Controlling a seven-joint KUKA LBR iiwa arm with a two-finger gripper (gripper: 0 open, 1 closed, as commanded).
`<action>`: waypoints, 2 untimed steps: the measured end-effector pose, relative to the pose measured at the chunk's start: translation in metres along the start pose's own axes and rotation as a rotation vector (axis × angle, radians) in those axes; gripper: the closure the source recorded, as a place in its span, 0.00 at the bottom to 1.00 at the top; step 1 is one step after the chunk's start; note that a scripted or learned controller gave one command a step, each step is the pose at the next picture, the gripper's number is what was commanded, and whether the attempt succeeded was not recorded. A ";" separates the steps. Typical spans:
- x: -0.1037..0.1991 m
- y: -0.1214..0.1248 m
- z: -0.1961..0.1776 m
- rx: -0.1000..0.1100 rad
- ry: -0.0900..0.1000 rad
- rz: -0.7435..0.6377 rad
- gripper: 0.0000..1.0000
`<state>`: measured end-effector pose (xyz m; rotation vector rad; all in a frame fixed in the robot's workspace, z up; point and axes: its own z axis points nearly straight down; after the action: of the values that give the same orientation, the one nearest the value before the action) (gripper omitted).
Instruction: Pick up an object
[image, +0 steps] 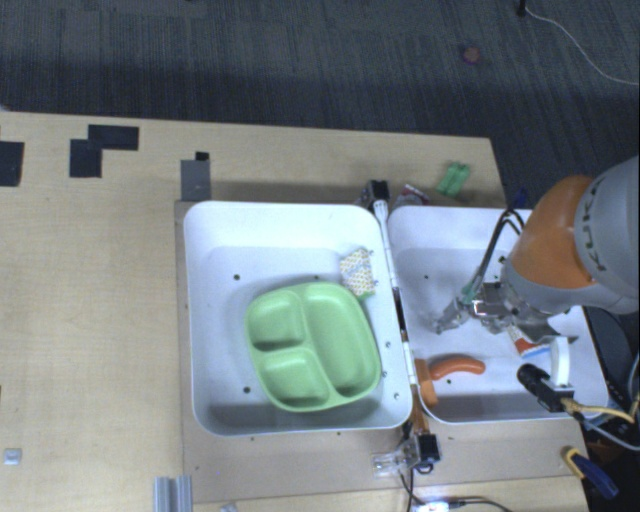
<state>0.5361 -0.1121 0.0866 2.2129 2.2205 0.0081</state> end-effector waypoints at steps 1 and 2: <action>0.011 -0.049 -0.003 0.005 0.001 0.002 0.00; 0.012 -0.046 -0.014 -0.002 0.001 0.001 1.00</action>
<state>0.4898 -0.1005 0.1003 2.2133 2.2193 0.0106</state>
